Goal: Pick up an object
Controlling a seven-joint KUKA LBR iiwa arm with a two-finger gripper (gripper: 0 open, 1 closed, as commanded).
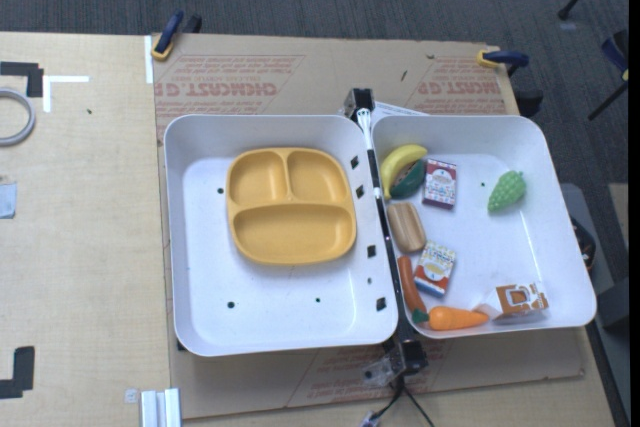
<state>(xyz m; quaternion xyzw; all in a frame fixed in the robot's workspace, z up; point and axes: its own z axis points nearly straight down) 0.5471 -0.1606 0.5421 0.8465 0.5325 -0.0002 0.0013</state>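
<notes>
Nearest, an orange carrot [458, 318] lies at the right bin's [560, 215] near wall, with no object yet selected or approached; gripper state cannot be told, so the next move requires descending over one isolated item, such as the green toy [506, 191].

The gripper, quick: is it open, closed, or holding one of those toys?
Gripper: its state cannot be told from the camera view. The toys, such as the banana and carrot, lie in the right bin.
</notes>
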